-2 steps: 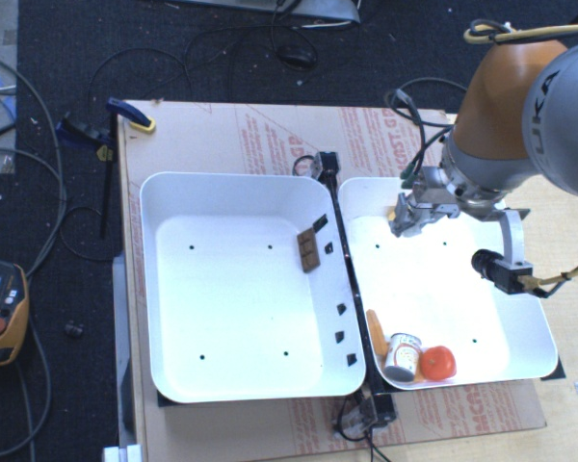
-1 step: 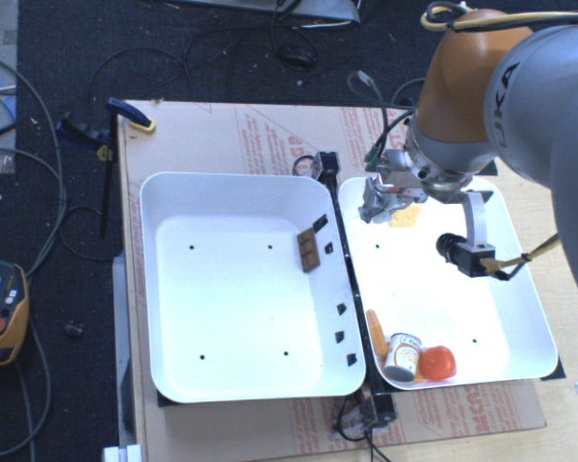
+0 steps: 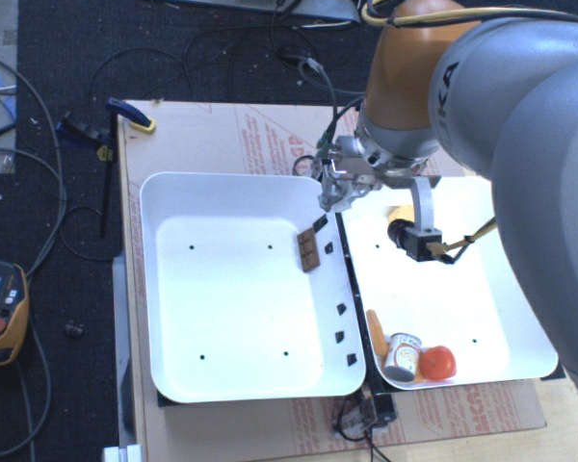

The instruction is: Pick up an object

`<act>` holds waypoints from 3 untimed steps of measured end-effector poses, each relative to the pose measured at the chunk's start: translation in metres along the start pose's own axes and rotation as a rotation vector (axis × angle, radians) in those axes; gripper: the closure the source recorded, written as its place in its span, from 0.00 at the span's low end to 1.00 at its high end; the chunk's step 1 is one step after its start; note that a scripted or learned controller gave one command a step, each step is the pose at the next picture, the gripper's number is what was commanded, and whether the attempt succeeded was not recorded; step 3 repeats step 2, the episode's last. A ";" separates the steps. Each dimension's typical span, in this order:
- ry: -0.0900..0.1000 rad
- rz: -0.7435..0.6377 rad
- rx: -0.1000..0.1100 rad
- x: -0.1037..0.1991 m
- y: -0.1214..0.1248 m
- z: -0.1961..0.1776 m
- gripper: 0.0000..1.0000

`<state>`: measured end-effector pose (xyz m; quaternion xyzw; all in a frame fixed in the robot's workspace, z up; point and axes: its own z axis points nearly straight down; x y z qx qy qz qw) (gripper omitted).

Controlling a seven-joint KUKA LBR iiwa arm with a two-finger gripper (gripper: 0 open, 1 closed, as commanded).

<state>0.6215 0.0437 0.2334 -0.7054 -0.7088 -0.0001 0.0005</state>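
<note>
Approach step: I see the gripper above the bins' divider, grip state unclear; can, tomato and carrot lie in the right bin; next I must reposition over one

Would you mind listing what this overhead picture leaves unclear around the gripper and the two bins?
- Gripper: the wrist above covers its fingers, so nothing it might hold can be judged.
- Yellow object in the right bin: partly behind the grey bracket and black part, kind unclear.
- Small can: label too small to read.
- Brown piece in the left bin: too small to identify.
- Right bin's far corner: covered by the arm.
</note>
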 end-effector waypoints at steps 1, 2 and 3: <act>0.000 0.001 0.001 0.047 0.018 0.011 1.00; -0.001 0.004 0.000 0.044 0.018 0.010 0.00; -0.001 0.004 0.000 0.044 0.018 0.010 0.00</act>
